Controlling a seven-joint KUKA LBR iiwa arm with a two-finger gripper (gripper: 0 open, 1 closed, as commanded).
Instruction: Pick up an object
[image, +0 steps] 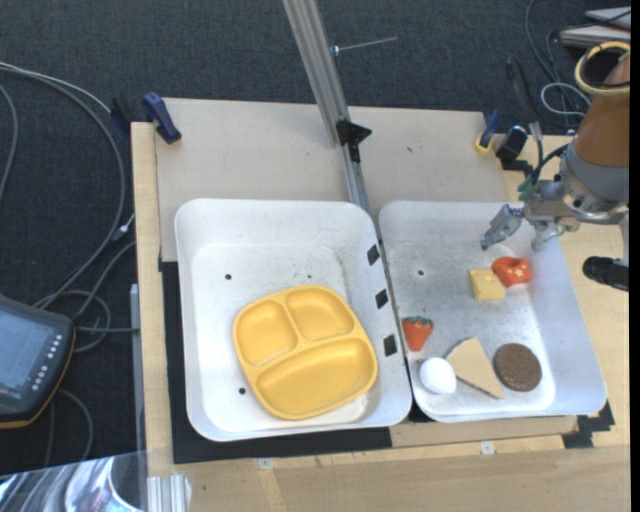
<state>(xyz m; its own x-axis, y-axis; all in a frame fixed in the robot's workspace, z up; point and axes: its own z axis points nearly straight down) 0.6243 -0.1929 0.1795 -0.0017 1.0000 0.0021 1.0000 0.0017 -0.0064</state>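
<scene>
My gripper (523, 232) hangs over the back right part of the right bin (440, 240), fingers spread open with nothing between them. Just below it lie a red tomato-like piece (513, 270) and a yellow cheese block (487, 285), touching each other. Nearer the front of the same bin are a strawberry (417, 331), a white egg (437, 375), a tan wedge (473, 366) and a brown round cookie (518, 367).
The left bin (210, 240) holds a yellow divided plate (304, 350). A grey metal pole (325, 75) slants across the bench behind the bins. Blue clamps (160, 115) sit at the bench's back corners. Cables run over the floor at left.
</scene>
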